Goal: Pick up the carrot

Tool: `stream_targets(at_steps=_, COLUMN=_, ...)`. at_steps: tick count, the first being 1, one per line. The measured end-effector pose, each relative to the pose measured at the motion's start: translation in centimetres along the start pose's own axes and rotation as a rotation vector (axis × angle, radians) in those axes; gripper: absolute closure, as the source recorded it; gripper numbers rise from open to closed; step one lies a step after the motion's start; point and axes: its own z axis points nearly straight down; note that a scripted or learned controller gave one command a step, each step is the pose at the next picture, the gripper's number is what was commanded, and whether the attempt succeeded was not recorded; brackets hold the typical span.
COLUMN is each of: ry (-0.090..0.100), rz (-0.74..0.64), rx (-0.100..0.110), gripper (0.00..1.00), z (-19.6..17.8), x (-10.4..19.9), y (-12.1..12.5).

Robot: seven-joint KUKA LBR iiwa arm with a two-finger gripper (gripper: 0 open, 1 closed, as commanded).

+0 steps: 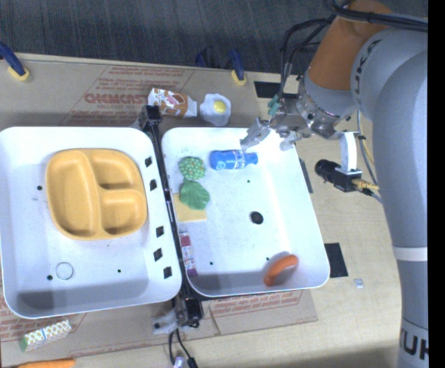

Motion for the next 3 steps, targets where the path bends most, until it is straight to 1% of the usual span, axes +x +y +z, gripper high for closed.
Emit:
stream_targets(at_steps=1, ry=0.002, rz=0.208, rx=0.002, gripper=0.0, z=10.5, x=4.2, y=-4.3)
stream_targets(at_steps=2, ry=0.0, rz=0.172, rx=-0.003, gripper=0.0, z=-2.3, x=0.8, y=1.4)
stream_targets(at_steps=3, ry=0.003, rz=0.775, rx=0.004, gripper=0.0, z=7.0, x=3.2, y=-4.6)
